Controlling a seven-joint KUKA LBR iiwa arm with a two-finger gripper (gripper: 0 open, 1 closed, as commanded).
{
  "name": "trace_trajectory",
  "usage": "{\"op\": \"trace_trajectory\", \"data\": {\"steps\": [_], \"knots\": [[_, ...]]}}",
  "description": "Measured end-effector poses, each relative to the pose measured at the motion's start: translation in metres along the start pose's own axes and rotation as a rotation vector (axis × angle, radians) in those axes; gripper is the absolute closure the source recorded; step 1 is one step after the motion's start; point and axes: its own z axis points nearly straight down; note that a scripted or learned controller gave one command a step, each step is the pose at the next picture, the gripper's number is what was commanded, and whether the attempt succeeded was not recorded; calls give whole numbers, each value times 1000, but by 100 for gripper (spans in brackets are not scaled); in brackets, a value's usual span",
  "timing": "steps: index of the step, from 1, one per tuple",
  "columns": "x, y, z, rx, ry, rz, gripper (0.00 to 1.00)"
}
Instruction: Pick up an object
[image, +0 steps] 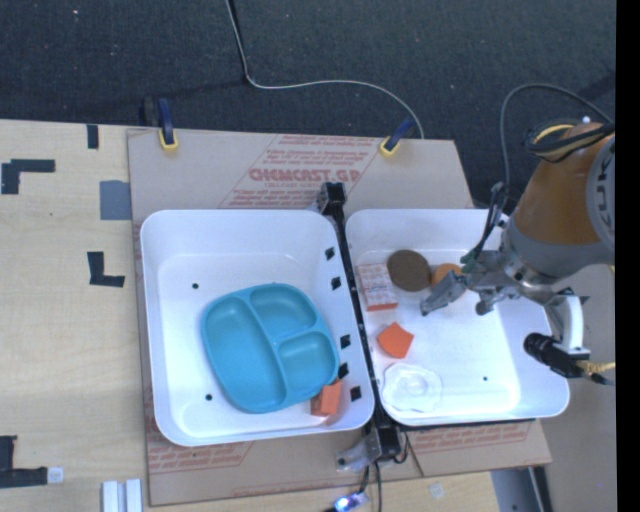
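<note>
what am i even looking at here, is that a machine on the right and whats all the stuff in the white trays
You are looking down at a slant from one fixed camera above a bench. The grey and orange shape on the right is a robot arm; its gripper, a two-finger claw, hangs over the right bin. The fingers look spread apart, with nothing between them. Its job is to pick something up.

The right bin holds a brown round object, a small orange piece beside it, an orange block, a printed packet and a clear plastic item. The left bin holds a blue divided plate and another orange block.
</note>
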Motion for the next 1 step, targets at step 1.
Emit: {"op": "trace_trajectory", "data": {"steps": [1], "knots": [[1,3,-8,-14,-2,-4,0]]}}
